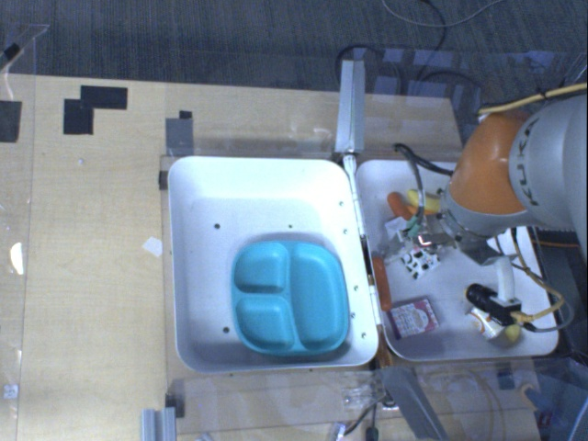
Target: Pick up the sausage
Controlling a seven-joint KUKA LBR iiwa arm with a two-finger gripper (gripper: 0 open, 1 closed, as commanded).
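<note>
Glossy blue three-well plate (292,294), left bin (193,246) | slim reddish sausage (382,286) along left wall of right bin (459,344) | gripper (419,239) near spotted white cube (420,264), its opening cannot be told

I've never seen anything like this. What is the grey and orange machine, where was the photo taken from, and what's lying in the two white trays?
That is a robot arm, reaching in from the right. Its gripper, the part that grasps things, hangs low over the right bin. The single camera is fixed above the bench and looks down at a slant. The left bin holds a blue divided plate. The right bin holds what looks like the sausage, reddish-brown, along its left wall, plus a small maroon packet, a black-and-white spotted piece and an orange item. Nothing looks held; the sausage lies apart from the gripper.
</note>
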